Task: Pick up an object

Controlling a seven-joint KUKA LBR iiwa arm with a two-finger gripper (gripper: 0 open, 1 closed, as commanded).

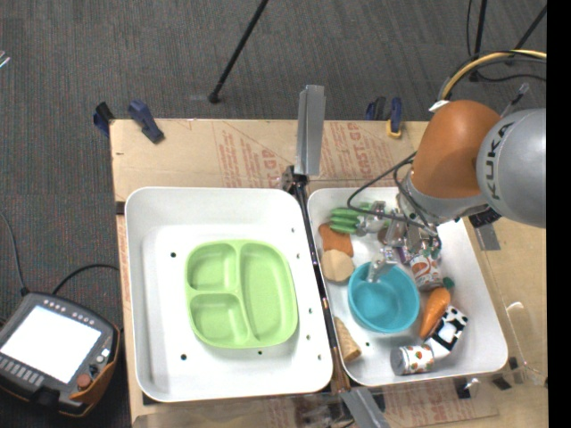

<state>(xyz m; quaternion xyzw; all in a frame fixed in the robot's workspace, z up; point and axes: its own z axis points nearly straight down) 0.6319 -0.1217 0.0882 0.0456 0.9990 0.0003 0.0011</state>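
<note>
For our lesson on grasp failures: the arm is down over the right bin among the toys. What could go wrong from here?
1. Crowding: the tool sits among a blue bowl, a carrot and a small can, so it may pinch two things or nudge one aside.
2. The bowl's rounded rim could slip out of a two-finger grip.
3. The green beans lie near the right bin's wall, leaving little room to close on them.

The arm [500,163] runs off the right edge, its wrist hiding part of the right bin [486,328].
</note>
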